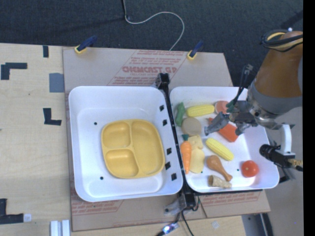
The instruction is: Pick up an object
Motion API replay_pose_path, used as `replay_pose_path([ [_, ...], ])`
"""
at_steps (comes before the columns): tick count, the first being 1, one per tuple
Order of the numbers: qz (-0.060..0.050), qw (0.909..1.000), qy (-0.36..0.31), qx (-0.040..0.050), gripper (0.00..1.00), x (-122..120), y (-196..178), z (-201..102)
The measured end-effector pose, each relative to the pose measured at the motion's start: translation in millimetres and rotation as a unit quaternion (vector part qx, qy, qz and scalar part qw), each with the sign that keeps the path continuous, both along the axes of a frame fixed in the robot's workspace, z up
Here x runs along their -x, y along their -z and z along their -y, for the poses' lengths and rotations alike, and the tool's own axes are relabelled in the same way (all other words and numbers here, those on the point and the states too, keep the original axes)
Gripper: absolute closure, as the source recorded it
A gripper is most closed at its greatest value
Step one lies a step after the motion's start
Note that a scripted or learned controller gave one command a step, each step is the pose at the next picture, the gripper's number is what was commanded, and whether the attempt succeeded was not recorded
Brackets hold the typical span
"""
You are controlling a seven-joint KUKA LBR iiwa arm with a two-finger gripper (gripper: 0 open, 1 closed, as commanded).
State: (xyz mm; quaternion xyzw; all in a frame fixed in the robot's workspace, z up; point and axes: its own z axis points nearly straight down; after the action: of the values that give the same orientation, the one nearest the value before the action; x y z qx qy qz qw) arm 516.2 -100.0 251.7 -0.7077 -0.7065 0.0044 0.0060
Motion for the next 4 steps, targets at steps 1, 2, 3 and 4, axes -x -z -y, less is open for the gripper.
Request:
replay_pose_path([
  [1, 0.007, 1.0, -0.002, 0.0009, 0.0, -2.4, -6.3, -0.1],
  [2, 0.004, 1.0, -0.001, 0.001, 0.0, -3.3, 37.5, 1.4],
  [3, 0.003, 1.0, -0.001, 0.0006, 0.0, -1.4, 101.7, -3.5],
  [4, 0.005, 1.0, -0.001, 0.0002, 0.0, 0.0, 144.5, -3.7],
])
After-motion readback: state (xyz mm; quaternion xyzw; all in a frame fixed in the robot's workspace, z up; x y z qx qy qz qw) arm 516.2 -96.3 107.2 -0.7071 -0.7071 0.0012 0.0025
